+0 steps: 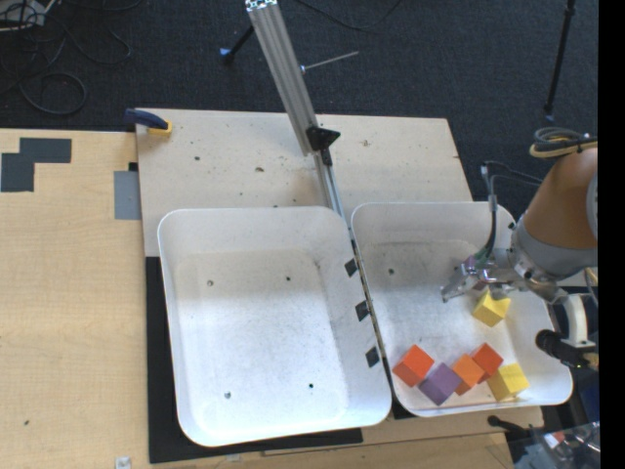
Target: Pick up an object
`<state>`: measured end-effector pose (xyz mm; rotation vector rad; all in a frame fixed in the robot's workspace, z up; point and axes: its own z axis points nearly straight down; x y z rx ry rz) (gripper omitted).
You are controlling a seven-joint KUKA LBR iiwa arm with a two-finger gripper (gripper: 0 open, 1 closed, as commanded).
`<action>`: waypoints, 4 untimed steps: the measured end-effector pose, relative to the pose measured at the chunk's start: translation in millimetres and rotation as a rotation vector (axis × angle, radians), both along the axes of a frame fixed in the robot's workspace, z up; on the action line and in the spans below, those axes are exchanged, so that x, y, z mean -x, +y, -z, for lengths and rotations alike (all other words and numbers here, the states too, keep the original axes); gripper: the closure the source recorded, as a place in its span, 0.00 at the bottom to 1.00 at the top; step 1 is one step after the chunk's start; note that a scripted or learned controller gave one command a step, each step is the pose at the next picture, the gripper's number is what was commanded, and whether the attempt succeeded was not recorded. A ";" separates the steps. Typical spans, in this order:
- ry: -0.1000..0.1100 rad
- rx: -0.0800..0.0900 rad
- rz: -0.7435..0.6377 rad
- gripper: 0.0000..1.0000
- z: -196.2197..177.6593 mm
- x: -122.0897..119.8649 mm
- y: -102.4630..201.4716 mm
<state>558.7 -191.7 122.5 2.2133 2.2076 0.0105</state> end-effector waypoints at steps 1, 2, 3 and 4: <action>-0.007 0.003 0.003 0.00 2.3 -2.6 -1.0; -0.010 0.005 0.007 1.00 -7.4 -3.5 -2.6; 0.013 -0.005 -0.003 1.00 -70.7 -2.6 -2.9; 0.013 -0.005 -0.005 1.00 -113.0 -2.9 -2.7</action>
